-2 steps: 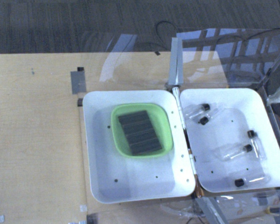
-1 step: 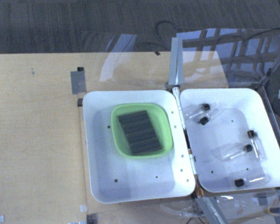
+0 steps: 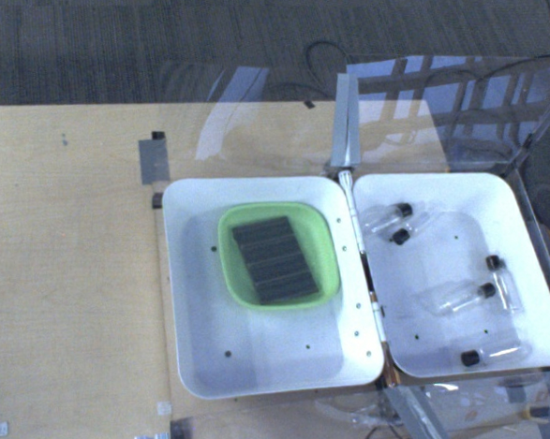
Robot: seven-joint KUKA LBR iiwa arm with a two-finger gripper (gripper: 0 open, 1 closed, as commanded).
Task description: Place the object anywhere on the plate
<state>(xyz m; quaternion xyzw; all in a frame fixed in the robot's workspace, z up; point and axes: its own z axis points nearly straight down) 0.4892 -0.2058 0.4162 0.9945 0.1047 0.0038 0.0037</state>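
The dark ridged block [image 3: 274, 260] lies on the green plate [image 3: 326, 253] (left bin [image 3: 196, 360]).

— What does the object [image 3: 274, 259] look like?
— A dark grey, flat rectangular slab, ribbed across in what may be four or five bands; the view is too soft to count.
— And where does it lie?
— Flat on the green plate [image 3: 326, 257], slightly skewed to its edges. The plate is a rounded square, sitting in the left bin [image 3: 266, 355], toward its far side.
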